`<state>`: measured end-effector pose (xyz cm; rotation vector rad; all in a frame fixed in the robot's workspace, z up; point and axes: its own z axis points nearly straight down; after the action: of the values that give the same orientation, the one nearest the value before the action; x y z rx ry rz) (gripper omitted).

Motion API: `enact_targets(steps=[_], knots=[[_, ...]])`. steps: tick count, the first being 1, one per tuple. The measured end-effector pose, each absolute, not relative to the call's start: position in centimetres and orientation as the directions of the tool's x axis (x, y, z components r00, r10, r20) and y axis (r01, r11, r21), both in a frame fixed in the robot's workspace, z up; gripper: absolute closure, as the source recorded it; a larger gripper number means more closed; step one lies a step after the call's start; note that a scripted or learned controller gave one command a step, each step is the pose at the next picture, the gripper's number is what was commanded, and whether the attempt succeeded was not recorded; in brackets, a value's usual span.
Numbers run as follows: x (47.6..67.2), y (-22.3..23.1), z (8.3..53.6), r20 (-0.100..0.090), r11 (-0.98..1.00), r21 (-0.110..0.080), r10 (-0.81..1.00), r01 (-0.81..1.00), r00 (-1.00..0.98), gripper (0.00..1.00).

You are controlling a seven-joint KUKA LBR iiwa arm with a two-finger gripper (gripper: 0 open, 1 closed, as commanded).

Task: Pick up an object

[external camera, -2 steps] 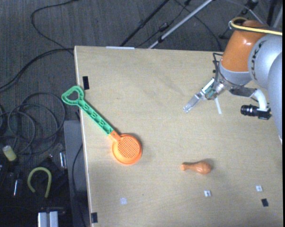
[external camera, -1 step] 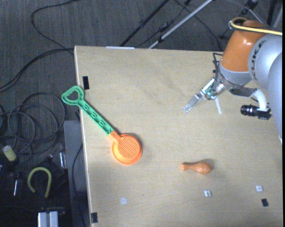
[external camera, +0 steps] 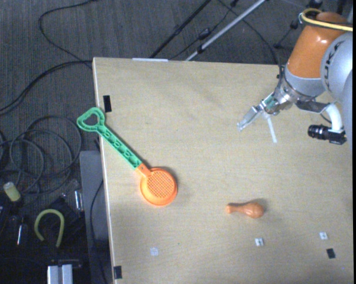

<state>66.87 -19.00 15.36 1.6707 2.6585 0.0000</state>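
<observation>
Gripper (external camera: 258, 125), at the right of the tan bench top (external camera: 196, 99): fingers spread apart, nothing between them. Orange strainer with green handle (external camera: 130, 157) lies at the left edge (handle overhanging); a small orange pear-shaped toy (external camera: 247, 209) rests well below the gripper.

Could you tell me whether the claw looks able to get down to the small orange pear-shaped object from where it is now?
Probably yes. The claw hangs open above bare board, and the small orange pear-shaped object lies alone on the board, with the strainer well off to its side.
</observation>
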Motion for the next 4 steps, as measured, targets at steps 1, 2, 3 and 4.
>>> enact_targets(steps=[1, 2, 3, 4], knots=[[66.9, -20.3, 11.6, -0.002, 0.624, -0.002, 0.782, 0.782, -0.624, 0.0], [66.8, -19.0, 8.5, -0.002, 0.844, 0.001, 0.537, 0.537, -0.844, 0.0], [65.8, -20.1, 12.8, -0.002, 0.661, 0.002, 0.751, 0.751, -0.661, 0.0], [66.4, -20.5, 10.4, -0.003, 0.669, 0.0, 0.743, 0.743, -0.669, 0.0]])
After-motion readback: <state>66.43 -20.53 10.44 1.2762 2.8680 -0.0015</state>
